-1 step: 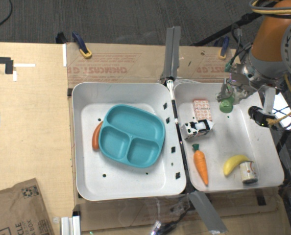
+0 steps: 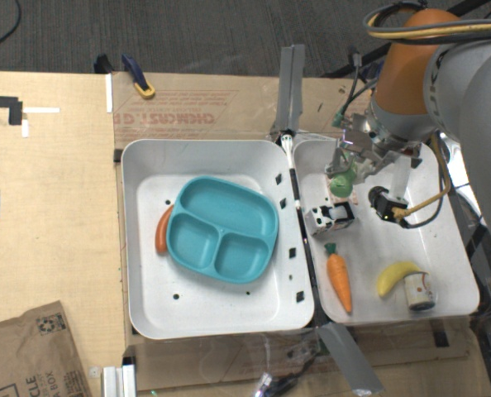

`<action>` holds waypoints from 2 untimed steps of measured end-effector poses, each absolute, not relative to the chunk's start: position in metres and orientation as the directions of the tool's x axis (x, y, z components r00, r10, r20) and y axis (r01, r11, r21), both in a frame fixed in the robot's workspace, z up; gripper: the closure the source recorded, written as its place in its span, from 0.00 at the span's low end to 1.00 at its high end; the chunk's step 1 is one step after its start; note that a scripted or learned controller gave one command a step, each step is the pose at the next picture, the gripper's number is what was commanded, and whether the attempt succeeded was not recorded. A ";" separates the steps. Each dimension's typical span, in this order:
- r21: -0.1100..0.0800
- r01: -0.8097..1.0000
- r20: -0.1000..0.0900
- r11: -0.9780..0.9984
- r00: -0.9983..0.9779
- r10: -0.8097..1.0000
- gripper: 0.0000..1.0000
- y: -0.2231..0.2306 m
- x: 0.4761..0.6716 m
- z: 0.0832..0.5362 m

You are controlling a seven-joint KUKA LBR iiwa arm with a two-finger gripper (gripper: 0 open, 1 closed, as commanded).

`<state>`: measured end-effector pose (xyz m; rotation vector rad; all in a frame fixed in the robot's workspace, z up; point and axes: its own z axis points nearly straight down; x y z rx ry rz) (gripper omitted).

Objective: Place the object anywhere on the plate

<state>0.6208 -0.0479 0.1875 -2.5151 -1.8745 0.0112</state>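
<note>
Reaching arm [image 2: 444,64] hangs over right bin [image 2: 444,246].

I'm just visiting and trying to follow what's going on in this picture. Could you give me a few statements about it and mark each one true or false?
1. The teal plate lies in the left bin. True.
2. A carrot lies on the plate. False: it lies in the right bin, near that bin's left wall.
3. The plate has three compartments. True.
4. The banana lies in the left bin. False: it is in the right bin, beside a small can.
5. An orange thing lies at the plate's left edge. True; the plate hides part of it.
6. The gripper is over the plate. False: it is over the right bin, by a small green thing.
</note>
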 end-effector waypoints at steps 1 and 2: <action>-0.006 0.994 -0.003 -0.112 0.112 0.994 1.00 0.015 0.635 0.188; -0.007 0.996 -0.003 -0.088 0.088 0.996 1.00 0.081 0.602 0.188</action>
